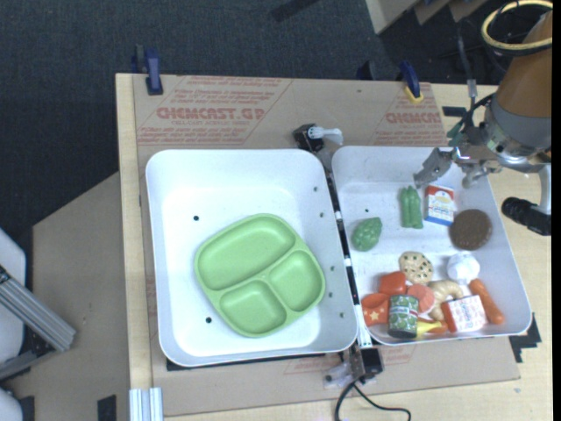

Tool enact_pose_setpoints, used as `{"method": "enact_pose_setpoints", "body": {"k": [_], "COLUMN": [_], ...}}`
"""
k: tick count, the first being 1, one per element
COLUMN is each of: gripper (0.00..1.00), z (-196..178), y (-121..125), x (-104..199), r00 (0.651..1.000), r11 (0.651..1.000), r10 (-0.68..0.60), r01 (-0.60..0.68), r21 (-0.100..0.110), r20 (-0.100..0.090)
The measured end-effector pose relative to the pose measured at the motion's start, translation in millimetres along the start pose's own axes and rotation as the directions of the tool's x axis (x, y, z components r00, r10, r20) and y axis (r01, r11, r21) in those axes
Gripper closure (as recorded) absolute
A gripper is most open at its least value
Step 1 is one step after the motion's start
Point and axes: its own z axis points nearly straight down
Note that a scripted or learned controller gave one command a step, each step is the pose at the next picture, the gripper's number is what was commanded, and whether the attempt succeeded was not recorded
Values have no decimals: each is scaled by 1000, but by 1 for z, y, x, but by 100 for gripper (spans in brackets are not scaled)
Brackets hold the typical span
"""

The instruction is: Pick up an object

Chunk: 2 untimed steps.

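While the gripper (453, 167) hangs over the right bin's (379, 167) far edge, its fingers spread apart and holding nothing, the carton (440, 205) lies just below it inside the bin. A green pod (410, 207) stands beside the carton; a brown disc (472, 228) lies nearer the right wall.
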Motion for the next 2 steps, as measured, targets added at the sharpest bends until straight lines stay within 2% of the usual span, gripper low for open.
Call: {"method": "enact_pose_setpoints", "body": {"k": [1,2], "gripper": [0,100], "z": [108,88], "y": [21,25], "x": [4,2], "r00": [1000,1000], "r11": [1000,1000], "r10": [-3,-3], "r01": [3,3], "r21": [-5,-17], "r20": [3,7]}}
